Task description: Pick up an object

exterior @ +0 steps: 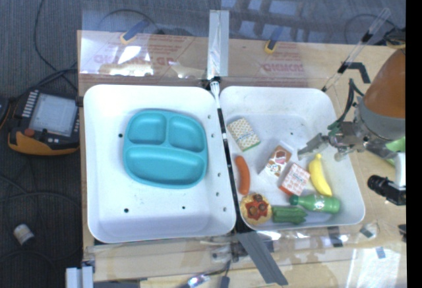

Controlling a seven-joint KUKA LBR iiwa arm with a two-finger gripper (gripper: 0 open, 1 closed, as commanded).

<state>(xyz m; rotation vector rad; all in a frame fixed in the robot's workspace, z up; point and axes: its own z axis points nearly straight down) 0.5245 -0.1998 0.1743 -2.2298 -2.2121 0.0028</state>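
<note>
Rightward, we see the pincer (330, 143), fingers spread and gripping nothing, just above a banana (320, 175); packets' (295, 179) labels unreadable; teal tray (165, 148) lies left.

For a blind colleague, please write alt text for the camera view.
The gripper hangs over the right bin, above a banana among toy foods such as a hot dog and a pizza slice. The left bin holds a blue divided plate.
</note>
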